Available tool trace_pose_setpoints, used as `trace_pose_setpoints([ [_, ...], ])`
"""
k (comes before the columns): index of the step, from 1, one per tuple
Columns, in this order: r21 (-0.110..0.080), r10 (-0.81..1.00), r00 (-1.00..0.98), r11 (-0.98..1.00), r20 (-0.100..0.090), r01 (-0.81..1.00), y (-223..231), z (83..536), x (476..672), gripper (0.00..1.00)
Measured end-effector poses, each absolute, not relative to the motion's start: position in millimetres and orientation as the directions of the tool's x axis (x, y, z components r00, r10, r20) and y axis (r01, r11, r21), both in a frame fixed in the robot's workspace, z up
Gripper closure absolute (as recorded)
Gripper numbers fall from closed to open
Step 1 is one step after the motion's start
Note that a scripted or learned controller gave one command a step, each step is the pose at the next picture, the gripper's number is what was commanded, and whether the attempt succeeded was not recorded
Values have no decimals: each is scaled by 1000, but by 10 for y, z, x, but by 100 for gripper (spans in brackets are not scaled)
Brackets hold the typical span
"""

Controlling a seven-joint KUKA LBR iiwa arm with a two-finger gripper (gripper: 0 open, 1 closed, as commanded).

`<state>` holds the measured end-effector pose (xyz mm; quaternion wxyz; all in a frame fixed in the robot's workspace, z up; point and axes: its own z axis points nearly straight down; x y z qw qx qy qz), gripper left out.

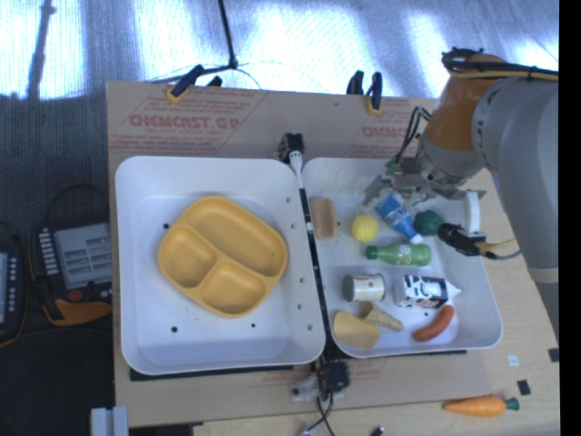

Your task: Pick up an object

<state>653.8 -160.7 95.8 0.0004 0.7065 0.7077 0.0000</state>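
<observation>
The right bin [481, 284] holds several small objects. Among them are a yellow lemon [364, 228], a blue block [396, 214], a dark green ball [428, 222], a green bottle [399, 254] lying on its side, a white can [365, 288], a black-and-white carton [425, 290], a red sausage [432, 324], a cheese wedge [355, 331] and a tan bread piece [321, 217]. My gripper [406, 192] hangs low over the bin's far part, just above the blue block and the green ball. The wrist hides what lies directly beneath it.
The left bin [145, 334] carries a yellow divided plate [222, 255]. A toy carrot [478, 407] lies on the bench outside the right bin's front corner. Clamps [367, 85] sit at the board's far edge. The arm's grey body [526, 171] overhangs the right side.
</observation>
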Motion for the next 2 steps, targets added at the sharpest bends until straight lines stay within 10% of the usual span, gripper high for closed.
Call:
trace_pose_setpoints([
  [1,1,1000,-2,2,-2,1000,-1610,1057,6539,100],
  [2,2,1000,-2,2,0,1000,-707,2035,6688,100],
])
